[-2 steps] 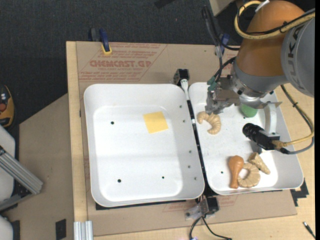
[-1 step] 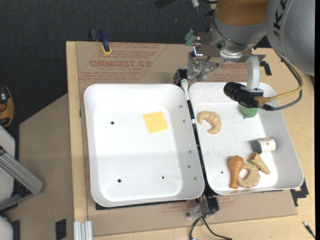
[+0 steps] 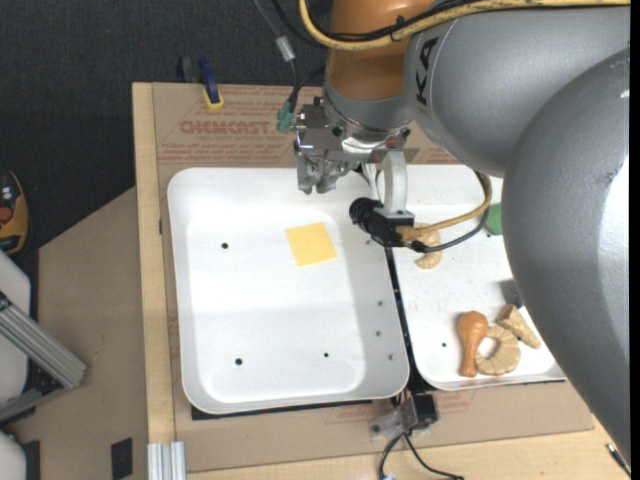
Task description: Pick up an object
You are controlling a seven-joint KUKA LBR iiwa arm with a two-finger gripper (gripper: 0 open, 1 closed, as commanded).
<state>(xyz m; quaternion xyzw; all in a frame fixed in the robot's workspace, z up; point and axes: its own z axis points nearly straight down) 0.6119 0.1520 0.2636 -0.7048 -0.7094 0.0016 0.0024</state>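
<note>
Two shallow white bins sit side by side on the bench: the left bin takes up the middle of the camera view and the right bin is partly hidden under the grey arm. In the left bin lies a single flat yellow square, somewhat tilted, resting on the bin floor in its upper half, towards the wall shared with the right bin. The gripper hangs over the far rim of the left bin, just above and beyond the yellow square and apart from it; nothing shows between it and the square, and whether it is released or clenched cannot be told from this angle. The orange band sits directly above the wrist. In the right bin, a drumstick-shaped tan piece lies near the front, touching some pale tan pieces beside it, and another small tan piece lies near the shared wall, just below a black cable fitting.
</note>
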